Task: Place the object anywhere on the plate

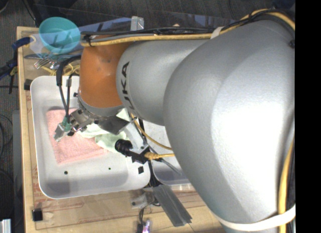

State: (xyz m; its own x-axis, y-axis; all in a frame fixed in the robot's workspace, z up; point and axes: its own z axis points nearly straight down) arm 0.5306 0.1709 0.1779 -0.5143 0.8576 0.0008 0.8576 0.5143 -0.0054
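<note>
Camera view: one pink cloth [74, 142], one teal bowl [59, 34].

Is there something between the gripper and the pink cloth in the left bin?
Nothing visible. The gripper is right over the pink cloth in the left bin; a pale green cloth lies beside it, to the right.

Materials and finishes

A pink terry cloth [75, 144] was seen, rough, in a smooth glossy white plastic bin [42, 177].
</note>
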